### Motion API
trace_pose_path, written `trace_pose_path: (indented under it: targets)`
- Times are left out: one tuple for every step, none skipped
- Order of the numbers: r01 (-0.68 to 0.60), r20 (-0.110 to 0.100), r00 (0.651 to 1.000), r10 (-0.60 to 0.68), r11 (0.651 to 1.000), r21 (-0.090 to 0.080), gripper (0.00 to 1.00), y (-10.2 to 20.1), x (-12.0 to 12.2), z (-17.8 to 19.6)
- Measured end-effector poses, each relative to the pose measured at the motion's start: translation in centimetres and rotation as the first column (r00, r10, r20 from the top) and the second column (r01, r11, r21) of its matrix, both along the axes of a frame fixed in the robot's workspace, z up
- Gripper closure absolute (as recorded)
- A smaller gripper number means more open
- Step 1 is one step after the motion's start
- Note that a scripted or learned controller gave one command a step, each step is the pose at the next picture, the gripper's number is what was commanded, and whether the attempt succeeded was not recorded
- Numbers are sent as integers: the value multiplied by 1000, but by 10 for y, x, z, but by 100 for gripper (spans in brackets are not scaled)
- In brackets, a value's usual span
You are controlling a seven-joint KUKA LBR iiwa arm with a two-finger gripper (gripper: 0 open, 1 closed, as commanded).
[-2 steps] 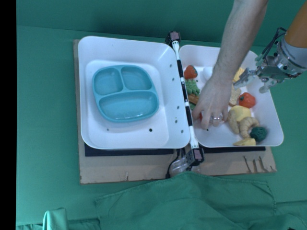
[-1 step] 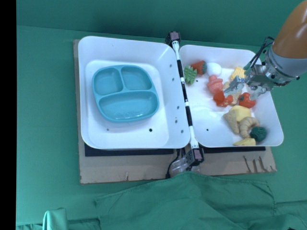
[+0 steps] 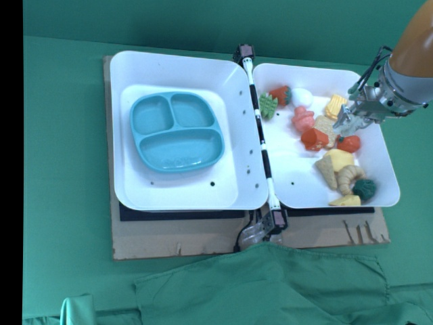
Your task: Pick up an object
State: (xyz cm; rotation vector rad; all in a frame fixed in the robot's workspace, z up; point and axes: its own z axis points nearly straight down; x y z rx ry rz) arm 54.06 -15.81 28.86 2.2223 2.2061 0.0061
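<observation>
Across the camera view, a green cloth [image 3: 67, 147] covers the bench, rising as a flat green backdrop behind and lying in loose folds along the near edge. On it sits a brown cardboard sheet [image 3: 176, 239], and on that two shallow white bins side by side, joined by a white hinge strip [image 3: 260, 141] with black marks. Left bin [image 3: 128, 70] holds a blue divided plate [image 3: 177, 131] with three compartments, lying flat. Right bin [image 3: 379, 175] holds a scatter of toy food: a green leafy piece [image 3: 268, 104] beside a red strawberry-like piece [image 3: 281, 95], a white egg [image 3: 302, 97], a pink piece [image 3: 304, 118], a red piece [image 3: 314, 139], a yellow corn piece [image 3: 335, 105], a tan cracker [image 3: 325, 124], a red tomato-like piece [image 3: 349, 143], a yellow wedge [image 3: 338, 159], a tan croissant [image 3: 350, 175] and a dark green broccoli [image 3: 364, 188]. From the right the grey arm with its orange band [image 3: 416, 39] reaches in; the gripper [image 3: 346, 122] hangs low over the far right part of that bin, just beside the cracker and the corn. How far its jaws stand apart, and whether anything is between them, I cannot tell
</observation>
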Motion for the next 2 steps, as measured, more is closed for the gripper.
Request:
trace_pose_path:
  targets:
    - [-7, 2, 1000, 7, 1000, 1, 100, 12, 11, 62]
    - [-3, 0, 1000, 3, 1000, 0, 100, 1, 2, 95]
